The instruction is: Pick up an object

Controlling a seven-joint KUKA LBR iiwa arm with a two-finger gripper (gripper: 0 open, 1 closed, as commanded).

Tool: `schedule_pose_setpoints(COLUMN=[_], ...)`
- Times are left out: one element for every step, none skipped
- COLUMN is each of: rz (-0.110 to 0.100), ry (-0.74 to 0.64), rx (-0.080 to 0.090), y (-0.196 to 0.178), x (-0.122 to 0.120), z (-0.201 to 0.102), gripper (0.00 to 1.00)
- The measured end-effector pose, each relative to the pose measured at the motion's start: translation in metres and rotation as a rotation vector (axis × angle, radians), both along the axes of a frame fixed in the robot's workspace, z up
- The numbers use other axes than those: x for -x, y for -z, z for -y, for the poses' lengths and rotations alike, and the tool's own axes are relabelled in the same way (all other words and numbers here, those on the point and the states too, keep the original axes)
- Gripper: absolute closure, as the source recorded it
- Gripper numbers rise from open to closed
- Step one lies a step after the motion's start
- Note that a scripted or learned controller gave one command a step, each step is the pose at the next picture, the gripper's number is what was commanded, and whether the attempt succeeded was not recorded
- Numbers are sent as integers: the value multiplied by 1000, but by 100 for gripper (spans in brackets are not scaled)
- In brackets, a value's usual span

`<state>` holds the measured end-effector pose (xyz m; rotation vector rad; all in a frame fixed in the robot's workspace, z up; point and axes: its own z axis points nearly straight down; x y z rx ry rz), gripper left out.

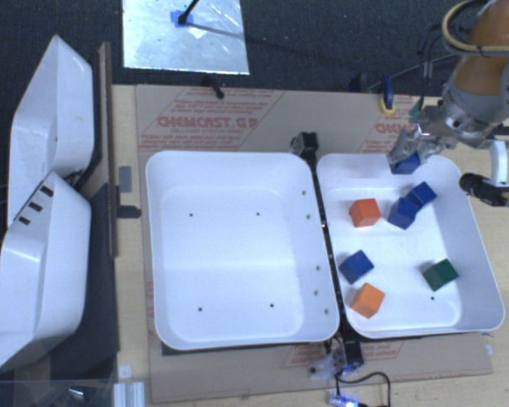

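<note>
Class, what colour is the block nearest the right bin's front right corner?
Green: the block shows clearly in the camera view.

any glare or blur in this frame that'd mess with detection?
Camera view: the foil sheet at top glares brightly; both white bins run near overexposed, with soft shadows along their walls; the gripper and the blue block at its tip look slightly blurred; the cubes in the right bin are reasonably sharp.

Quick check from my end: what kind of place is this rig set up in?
Most likely a robotics lab bench for grasping trials: two white bins side by side, small coloured cubes in the right one, and an arm reaching in, its end effector at that bin's far edge.
</note>
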<state>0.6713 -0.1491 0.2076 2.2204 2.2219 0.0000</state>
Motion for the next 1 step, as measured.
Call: schedule_pose_setpoints(rz=[-4], ry=[0], rx=[-1], y=[-15], x=[0], z=[0], gripper=[100])
